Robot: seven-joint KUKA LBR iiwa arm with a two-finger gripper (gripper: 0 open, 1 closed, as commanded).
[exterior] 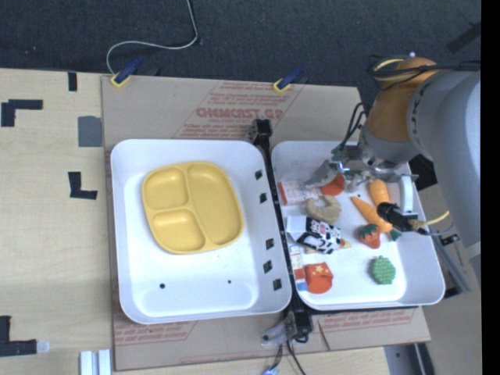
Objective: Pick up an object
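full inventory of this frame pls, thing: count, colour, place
bins: 2, white, side by side on the cardboard
plate: 1, yellow, three compartments, left bin
carrots: 2, orange, right bin, upper right
strawberry: 1, red, right bin, below the carrots
green toy: 1, green, right bin, lower right
cow toy: 1, black and white, right bin, centre
tan toy: 1, tan, above the cow toy
red packet: 1, red, right bin, bottom left
clamps: 2, blue and yellow, cardboard's top edge
cable: 1, white, dark floor above
arm: 1, grey with orange band, over the right bin
gripper: 1, grey, low over the right bin's upper part
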